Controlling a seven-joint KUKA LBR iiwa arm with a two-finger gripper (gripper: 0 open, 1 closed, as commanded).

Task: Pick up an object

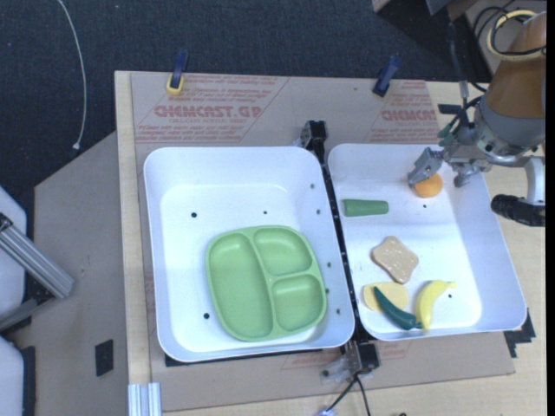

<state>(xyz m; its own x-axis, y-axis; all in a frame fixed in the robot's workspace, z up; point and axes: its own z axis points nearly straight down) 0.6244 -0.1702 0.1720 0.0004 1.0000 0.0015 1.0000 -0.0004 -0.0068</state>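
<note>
An orange ball (427, 185) sits in the right white bin (486, 258), directly under the gripper (445, 168), whose jaws hang spread apart around it. Below the jaws lie a green stick (365, 207), toast (395, 259) and banana (431, 302).

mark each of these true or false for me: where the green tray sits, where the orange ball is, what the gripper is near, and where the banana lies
1. The green divided tray lies in the left bin. True.
2. The orange ball lies in the left bin. False: it is in the right bin, at its far end.
3. The gripper is just above the orange ball. True.
4. The banana lies at the far end of the right bin. False: it lies at the near end, beside a dark green piece.
5. The bread slice rests on the tray. False: it is in the right bin.
</note>
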